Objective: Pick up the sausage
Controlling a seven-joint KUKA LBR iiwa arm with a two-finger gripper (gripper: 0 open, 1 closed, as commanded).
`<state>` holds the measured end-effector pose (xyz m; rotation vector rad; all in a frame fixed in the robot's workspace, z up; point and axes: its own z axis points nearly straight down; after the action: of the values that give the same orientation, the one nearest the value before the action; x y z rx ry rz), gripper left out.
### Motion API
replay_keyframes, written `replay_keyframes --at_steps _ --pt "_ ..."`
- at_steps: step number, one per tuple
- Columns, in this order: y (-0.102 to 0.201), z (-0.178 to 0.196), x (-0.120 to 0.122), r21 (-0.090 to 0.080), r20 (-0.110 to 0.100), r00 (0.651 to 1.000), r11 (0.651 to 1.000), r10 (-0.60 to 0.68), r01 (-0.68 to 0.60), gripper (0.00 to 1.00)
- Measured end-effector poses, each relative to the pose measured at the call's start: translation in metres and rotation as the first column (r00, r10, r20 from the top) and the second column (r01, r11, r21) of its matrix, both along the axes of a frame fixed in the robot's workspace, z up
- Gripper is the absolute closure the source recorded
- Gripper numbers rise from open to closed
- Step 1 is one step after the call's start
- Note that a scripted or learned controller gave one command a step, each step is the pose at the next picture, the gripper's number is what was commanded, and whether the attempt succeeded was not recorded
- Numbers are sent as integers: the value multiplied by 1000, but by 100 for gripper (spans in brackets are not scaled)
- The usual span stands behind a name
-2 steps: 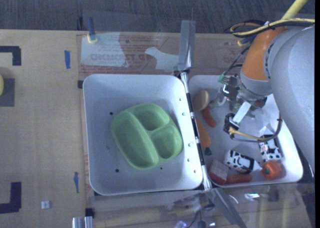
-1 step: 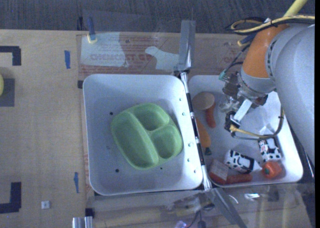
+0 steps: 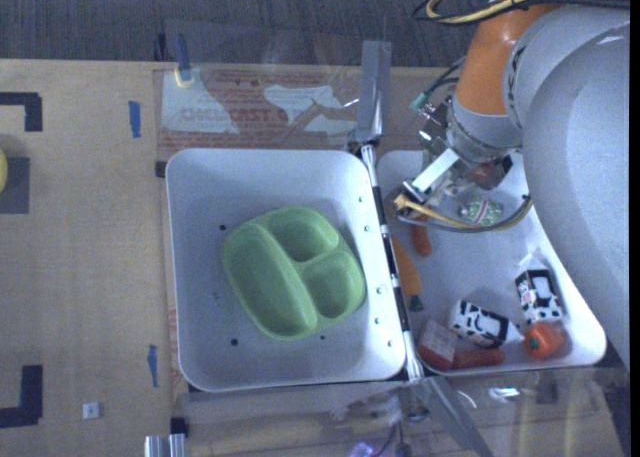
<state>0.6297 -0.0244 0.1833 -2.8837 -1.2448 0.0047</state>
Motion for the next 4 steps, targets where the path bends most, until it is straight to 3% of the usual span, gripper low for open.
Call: replay_keyframes --at_steps 1,2,3,4 --pt "69 -1 -31 0 -5 981 981 -194 194 100" --pt "29 27 -10 -1 0 969 969 -249 249 100" --pt "18 38 15 -1 2 999 999 47 -47 100" --pt "81 -1 -31 1 -5 997 997 -81 81 100"
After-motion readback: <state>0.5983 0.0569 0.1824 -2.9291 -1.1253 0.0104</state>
